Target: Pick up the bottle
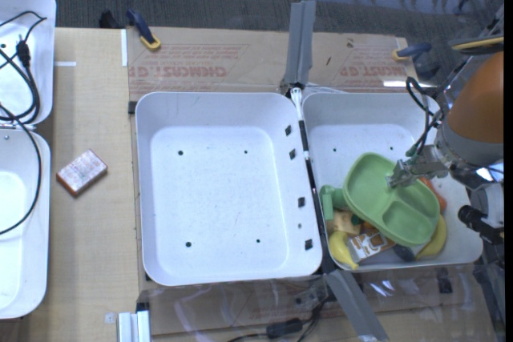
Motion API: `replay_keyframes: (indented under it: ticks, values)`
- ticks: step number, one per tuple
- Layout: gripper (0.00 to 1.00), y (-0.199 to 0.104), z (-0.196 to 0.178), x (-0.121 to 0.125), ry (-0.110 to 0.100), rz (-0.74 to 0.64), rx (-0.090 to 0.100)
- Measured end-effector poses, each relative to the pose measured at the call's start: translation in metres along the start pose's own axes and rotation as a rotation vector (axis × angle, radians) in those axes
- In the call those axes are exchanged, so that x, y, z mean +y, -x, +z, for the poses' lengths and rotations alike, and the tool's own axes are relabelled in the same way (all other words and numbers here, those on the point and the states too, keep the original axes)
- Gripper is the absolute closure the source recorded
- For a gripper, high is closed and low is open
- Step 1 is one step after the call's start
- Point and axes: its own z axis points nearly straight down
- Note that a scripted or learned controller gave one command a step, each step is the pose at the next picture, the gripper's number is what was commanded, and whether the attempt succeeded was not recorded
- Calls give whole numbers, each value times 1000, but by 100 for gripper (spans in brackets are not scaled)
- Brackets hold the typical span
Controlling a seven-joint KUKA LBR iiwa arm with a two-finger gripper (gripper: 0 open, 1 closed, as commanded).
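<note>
Here, jaws (398, 176) — state unreadable — over right bin (361, 128); cardboard-covered bench (224, 64) beneath.

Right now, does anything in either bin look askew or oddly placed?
Yes. In the right bin, the green divided tray lies tilted on a heap of items, including a banana, rather than flat on the floor. The gripper sits at its upper edge. No bottle is clearly identifiable.

Two shallow white plastic bins are set side by side on the bench. In the right bin (353, 136), a green divided plastic tray (389, 208) is tilted over a yellow banana (343, 251) and small packages. The two-finger gripper (403, 172) is positioned at the tray's upper rim.
</note>
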Motion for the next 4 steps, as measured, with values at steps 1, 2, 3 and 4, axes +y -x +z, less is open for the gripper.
replay_keyframes:
  ticks: [1, 2, 3, 4]
  values:
    - [0, 4, -1, -2, -1, 4, -7]
    - [0, -6, 16, -23, 24, -7, -23]
    - [100, -10, 8, -18, 30, -10, -15]
    - [0, -8, 8, -19, 28, -8, -18]
